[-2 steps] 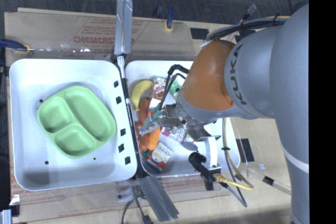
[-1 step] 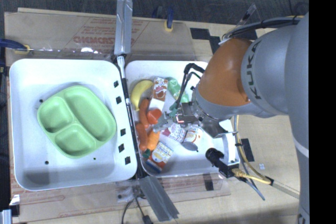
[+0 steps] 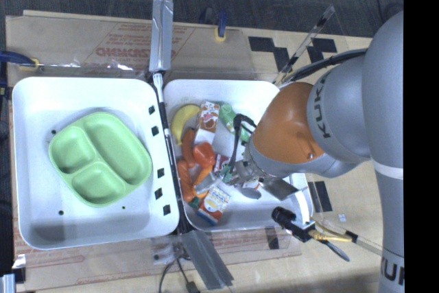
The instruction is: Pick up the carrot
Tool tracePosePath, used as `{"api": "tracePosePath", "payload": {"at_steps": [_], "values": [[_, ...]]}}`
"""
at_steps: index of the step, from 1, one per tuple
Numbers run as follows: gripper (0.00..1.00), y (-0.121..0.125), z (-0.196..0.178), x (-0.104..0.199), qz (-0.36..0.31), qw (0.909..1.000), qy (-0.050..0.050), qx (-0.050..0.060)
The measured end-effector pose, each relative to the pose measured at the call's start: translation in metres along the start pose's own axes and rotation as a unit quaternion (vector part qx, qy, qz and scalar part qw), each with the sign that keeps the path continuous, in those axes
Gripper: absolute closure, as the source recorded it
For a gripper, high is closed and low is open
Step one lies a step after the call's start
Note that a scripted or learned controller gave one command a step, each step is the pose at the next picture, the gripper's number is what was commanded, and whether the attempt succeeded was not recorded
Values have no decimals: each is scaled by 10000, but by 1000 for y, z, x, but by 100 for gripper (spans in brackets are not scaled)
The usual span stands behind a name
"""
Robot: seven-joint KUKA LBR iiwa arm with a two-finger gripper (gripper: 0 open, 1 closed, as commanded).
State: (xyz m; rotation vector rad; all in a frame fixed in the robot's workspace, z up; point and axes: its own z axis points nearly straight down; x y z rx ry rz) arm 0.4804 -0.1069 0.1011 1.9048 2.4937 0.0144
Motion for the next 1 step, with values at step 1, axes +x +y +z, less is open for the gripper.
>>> {"api": "tracePosePath", "payload": {"at_steps": [1], "values": [[0,61,2,-14,-962,9953,-50,-32]]}}
